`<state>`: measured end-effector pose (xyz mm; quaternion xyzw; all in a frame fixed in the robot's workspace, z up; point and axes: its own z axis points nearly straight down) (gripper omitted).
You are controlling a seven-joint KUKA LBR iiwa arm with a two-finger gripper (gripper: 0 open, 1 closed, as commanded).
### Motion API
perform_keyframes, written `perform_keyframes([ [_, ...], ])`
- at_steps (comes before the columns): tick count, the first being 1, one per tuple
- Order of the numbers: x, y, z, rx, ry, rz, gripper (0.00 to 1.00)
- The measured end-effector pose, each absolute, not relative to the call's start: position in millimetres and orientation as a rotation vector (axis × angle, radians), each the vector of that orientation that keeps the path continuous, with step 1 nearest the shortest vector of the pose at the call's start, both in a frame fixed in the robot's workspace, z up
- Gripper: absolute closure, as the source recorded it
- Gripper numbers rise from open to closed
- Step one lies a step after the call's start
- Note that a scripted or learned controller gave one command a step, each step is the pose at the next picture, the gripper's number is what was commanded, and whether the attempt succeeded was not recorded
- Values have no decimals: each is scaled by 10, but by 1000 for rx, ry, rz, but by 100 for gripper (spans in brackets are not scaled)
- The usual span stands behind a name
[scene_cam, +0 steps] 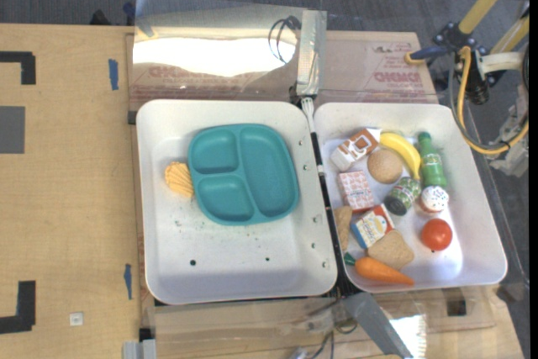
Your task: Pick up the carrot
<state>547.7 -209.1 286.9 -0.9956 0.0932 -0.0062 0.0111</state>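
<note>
From the camera above, you see the carrot (382, 270) lying flat in the right bin (481, 181), at its near edge, close to the wall shared with the left bin (155, 206). A bread slice (390, 249) touches its far side; open white floor lies to its right. Its long axis runs left-right, blunt end left, tip right. It's smooth orange, tapered. You cannot tell the pincer's state.
</note>
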Motion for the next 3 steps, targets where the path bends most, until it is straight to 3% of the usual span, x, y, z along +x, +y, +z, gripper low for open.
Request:
perform_keyframes([
  [1, 5499, -2051, 2963, -3100, 284, -24, 100],
  [2, 5496, -2054, 2958, -3099, 286, -22, 0],
  [3, 5294, -1707, 1980, -3117, 325, 14, 0],
])
